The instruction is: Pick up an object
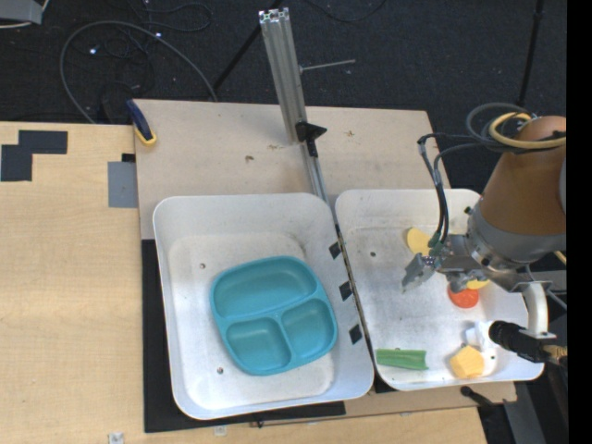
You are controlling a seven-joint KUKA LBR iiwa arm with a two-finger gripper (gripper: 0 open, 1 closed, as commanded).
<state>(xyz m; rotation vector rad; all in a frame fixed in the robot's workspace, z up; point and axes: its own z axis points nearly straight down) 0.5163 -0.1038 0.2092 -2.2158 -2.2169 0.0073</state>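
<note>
My gripper (413, 274) hangs low over the middle of the right bin (388, 322), reaching in from the right under the grey and orange arm (523, 188). A yellow object (417, 240) lies just behind it, close to its upper side. An orange-red object (463, 294) sits to its right, partly hidden by the wrist. A green stick-like object (400, 359) and a yellow block (468, 363) lie near the bin's front edge, and a small white piece (470, 330) rests between them and the wrist. Nothing shows between the gripper's tips.
The left bin (185, 248) holds a teal divided plate (274, 314). A metal post (288, 77) rises behind the gap between the bins. A black part (516, 339) juts over the right bin's front right corner. Cables loop beside the arm.
</note>
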